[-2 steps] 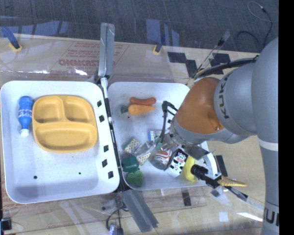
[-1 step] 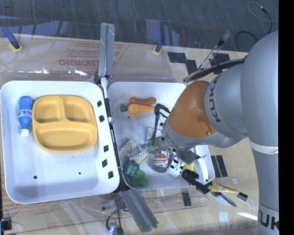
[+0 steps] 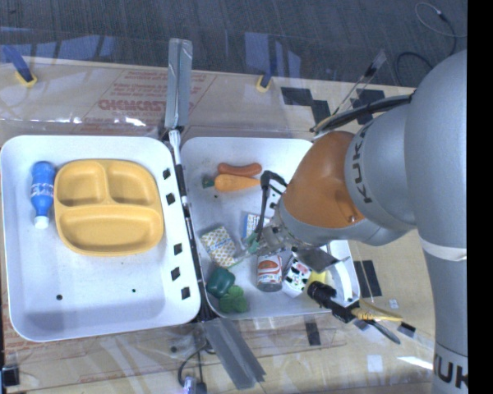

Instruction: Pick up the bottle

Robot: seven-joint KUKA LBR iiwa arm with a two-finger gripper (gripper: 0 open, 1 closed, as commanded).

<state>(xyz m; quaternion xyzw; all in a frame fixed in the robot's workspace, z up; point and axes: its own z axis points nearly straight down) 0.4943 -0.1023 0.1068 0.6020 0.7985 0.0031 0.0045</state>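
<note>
The small blue plastic bottle (image 3: 41, 192) lies in the left white bin (image 3: 33, 302), at nine o'clock of the yellow divided tray (image 3: 108, 205), touching its edge; the gripper (image 3: 267, 240) hangs over the right white bin (image 3: 199, 158), above a small tin can (image 3: 269, 271). The grey arm's orange wrist (image 3: 324, 189) hides much there; whether the fingers are apart or together I cannot tell.

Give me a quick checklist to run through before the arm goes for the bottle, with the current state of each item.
1. Bottle located: ok. The blue bottle lies in the left bin, along its left wall.
2. Bottle free to grasp: ok. It lies beside the yellow tray, with nothing on top of it.
3. End effector over the right target: not ok. The end effector is in the right bin, among the can and small packets.
4. End effector carrying nothing: cannot tell.
5. Path across: cannot tell. The divider between the bins lies in the way; clearance can't be judged.
</note>
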